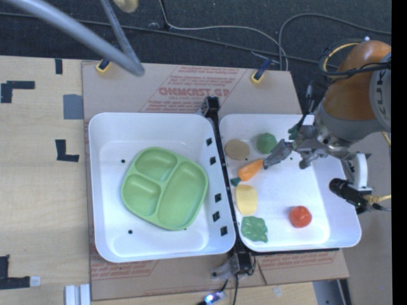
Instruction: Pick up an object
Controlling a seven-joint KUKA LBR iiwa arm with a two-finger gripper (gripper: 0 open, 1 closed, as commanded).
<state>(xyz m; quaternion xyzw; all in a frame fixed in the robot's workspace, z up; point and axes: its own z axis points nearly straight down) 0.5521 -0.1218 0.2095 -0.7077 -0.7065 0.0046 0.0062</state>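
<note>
The right bin (331,230) holds several toy foods: a tan round piece (237,149), a green round one (266,142), an orange carrot (250,169), a yellow piece (246,199), a green leafy piece (254,229) and a red tomato (300,216). My gripper (292,155) hovers over the bin's upper middle, open, with one finger (276,154) close to the carrot's right end and the other (308,159) further right. Nothing sits between the fingers.
The left bin (105,189) holds a green divided plate (165,187). A black divider (219,170) runs between the bins. The arm's orange band (359,62) and wrist hang over the right bin's far right corner. Cables trail behind the bins.
</note>
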